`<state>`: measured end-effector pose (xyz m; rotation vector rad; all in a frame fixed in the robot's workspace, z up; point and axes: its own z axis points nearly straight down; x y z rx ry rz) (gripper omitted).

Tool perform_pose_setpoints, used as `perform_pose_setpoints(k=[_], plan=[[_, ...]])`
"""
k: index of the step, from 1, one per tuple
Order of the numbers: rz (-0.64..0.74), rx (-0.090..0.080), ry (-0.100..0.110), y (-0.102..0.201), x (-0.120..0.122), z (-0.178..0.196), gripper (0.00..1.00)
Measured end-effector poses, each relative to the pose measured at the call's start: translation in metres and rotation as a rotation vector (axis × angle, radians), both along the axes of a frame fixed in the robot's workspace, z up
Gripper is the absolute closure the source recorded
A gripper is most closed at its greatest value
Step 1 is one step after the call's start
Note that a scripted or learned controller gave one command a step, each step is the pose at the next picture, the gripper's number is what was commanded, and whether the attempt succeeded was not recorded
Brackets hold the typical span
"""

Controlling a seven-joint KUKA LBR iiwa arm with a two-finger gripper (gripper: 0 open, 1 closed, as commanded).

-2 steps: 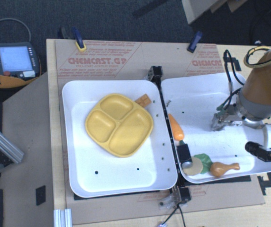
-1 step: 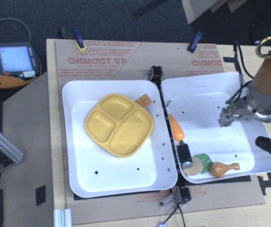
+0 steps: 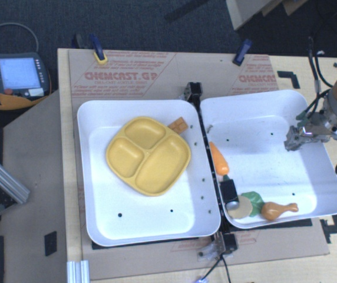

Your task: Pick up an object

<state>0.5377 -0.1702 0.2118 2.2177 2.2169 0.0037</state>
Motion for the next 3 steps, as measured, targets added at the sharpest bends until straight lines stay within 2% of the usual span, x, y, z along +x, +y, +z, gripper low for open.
perform_pose_setpoints(k=[1,2,3], plan=[[0.001,0.001,0.001,0.0,0.001,0.019,1.0],[0.006,0.005,0.008,0.056,-0.007,0.008,1.0],[0.006,0.005,0.007,0.101,-0.015,0.014,1.0]])
